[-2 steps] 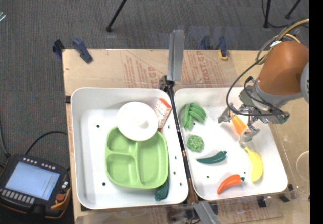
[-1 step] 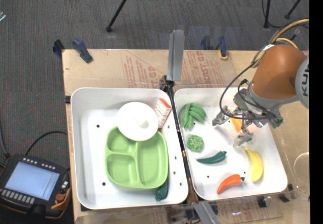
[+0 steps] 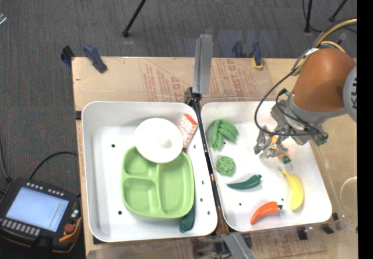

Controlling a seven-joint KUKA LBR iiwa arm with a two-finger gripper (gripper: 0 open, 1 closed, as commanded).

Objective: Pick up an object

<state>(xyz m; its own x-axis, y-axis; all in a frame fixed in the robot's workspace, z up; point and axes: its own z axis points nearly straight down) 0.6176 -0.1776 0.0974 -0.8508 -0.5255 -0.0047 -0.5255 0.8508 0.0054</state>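
The end effector (image 3: 271,147) hangs low in the right bin (image 3: 324,193), just above the banana (image 3: 294,189); its opening cannot be made out. The banana looks light, stiff, smooth plastic; grip across its middle.

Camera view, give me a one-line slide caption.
Grey-and-orange arm's tool hovers over the right white bin of plastic vegetables, beside a yellow banana; left white bin holds a green divided tray.

Grey carpet floor (image 3: 70,7), tripod legs (image 3: 143,1) at back, cardboard-topped bench (image 3: 145,77), pendant (image 3: 38,211) bottom left
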